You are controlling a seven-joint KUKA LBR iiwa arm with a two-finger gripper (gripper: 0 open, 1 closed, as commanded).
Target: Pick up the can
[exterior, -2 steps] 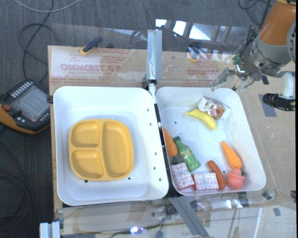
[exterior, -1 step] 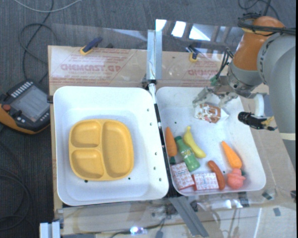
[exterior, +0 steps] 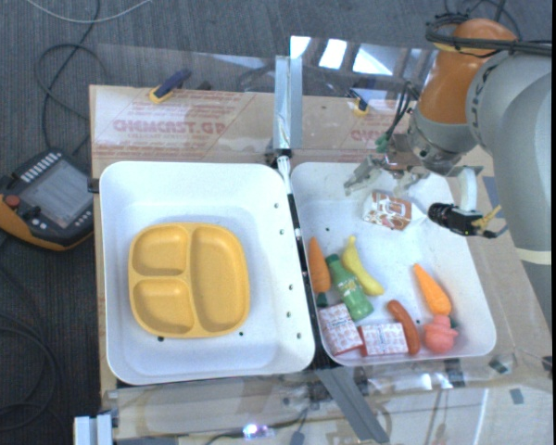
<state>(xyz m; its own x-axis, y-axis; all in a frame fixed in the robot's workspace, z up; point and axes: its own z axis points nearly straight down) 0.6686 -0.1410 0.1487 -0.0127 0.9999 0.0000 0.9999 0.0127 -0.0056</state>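
Note:
A red-and-white can [exterior: 387, 211] lies on its side near the back of the right bin [exterior: 477, 276]. My gripper [exterior: 380, 176] hovers just behind and above it, at the bin's back edge. Its grey fingers [exterior: 357, 177] are spread open with nothing between them. The can is apart from the fingers and in full view.
The right bin also holds a carrot [exterior: 317, 262], a green bottle [exterior: 348, 290], a banana [exterior: 361, 267], a second carrot [exterior: 433, 290], a sausage [exterior: 403, 326], a red fruit [exterior: 438, 335] and two red-and-white packs [exterior: 338, 330]. A yellow divided plate [exterior: 190, 279] sits in the left bin [exterior: 120, 202].

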